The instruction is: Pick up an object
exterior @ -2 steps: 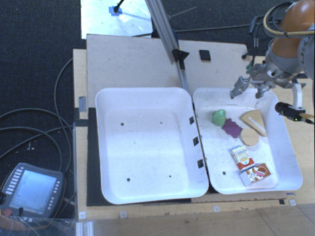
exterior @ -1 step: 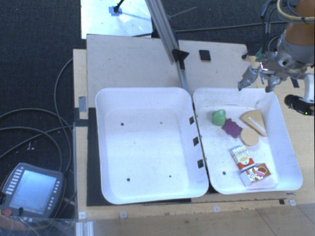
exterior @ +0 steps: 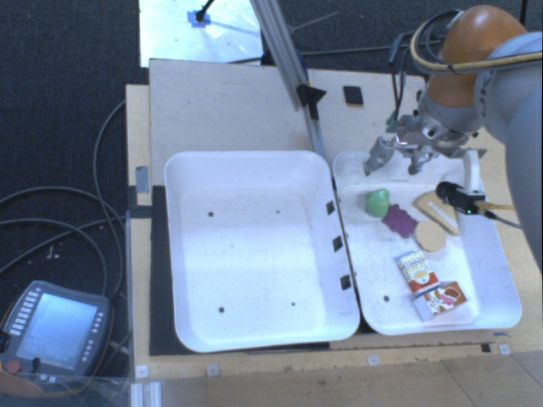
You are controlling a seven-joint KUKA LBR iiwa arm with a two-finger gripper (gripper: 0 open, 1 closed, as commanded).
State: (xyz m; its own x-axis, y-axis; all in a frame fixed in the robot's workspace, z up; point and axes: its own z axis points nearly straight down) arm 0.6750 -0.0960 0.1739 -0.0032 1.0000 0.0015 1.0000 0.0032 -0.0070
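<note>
The claw point(exterior: 395, 159) hangs over the far end of the right bin point(exterior: 507, 308), its two fingers point(exterior: 376, 156) spread apart with nothing between them. No object is held. The nearest one is a green lump point(exterior: 377, 202), which lies on the bin floor just below the claw in the view, a little toward the left finger and apart from it. A purple piece point(exterior: 399, 220) lies just beside the lump on its near right; whether the two touch I cannot tell. To the right of these a tan stick point(exterior: 437, 212) lies at a slant, and a tan disc point(exterior: 430, 238) sits at its near end, close against it. Farther toward the near end of the bin lies a small red and white carton point(exterior: 414, 270), and just past it a red and white box point(exterior: 442, 300), near the bin's front right corner; the carton and the box look to meet at a corner. All six things are in the right bin, well clear of its left wall. The left bin point(exterior: 182, 185) stands side by side with the right one, their long rims meeting, with small dark clips along the join; its white floor shows a few dark dots. Both bins rest on a pale board point(exterior: 221, 100), and a small black square point(exterior: 354, 95) lies on the board beyond the right bin.
</note>
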